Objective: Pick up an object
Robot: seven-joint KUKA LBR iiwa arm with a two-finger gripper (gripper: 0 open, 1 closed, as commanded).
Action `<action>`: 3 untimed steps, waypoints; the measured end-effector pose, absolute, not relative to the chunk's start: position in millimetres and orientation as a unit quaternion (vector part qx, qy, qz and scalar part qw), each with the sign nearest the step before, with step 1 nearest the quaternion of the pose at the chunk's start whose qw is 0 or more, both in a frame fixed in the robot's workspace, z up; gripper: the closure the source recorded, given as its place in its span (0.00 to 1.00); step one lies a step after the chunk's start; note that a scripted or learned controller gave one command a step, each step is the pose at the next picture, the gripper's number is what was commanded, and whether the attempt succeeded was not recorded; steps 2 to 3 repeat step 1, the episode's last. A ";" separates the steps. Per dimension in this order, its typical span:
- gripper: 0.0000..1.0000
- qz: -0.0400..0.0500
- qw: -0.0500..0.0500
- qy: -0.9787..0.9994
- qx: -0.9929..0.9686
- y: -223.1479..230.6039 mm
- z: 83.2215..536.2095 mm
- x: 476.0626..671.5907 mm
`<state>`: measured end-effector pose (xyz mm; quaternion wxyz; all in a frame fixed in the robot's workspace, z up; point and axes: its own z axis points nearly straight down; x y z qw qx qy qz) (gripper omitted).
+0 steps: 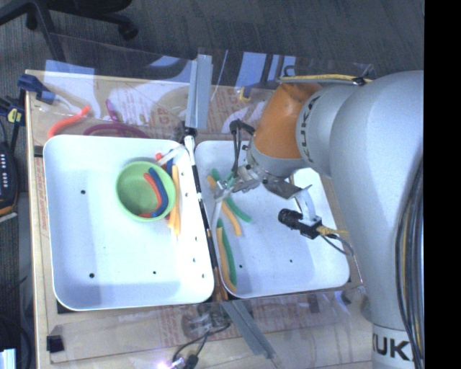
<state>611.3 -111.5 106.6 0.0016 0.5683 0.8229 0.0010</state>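
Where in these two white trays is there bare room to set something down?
The left bin has bare floor below and left of the green bowl. The right bin is bare in its lower right part, below the hand. It is crowded along the divide between the bins, where green and orange sticks lie.

A dark grey carpet [144, 29] lies beyond the bench's far edge, and the wheeled base of an office chair [86, 18] stands on it at the far left. The bench [130, 328] has a pale wooden top, showing along its near edge and far left corner. Clear plastic sheeting [144, 97] with glare covers the far side. Black cables [9, 155] hang off the left edge
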 end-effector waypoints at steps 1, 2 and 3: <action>1.00 0.000 0.000 0.733 0.680 -64.0 192.5 657.1; 1.00 0.000 0.000 0.733 0.680 -64.0 192.5 657.1; 1.00 0.000 0.000 0.733 0.680 -64.0 192.5 657.1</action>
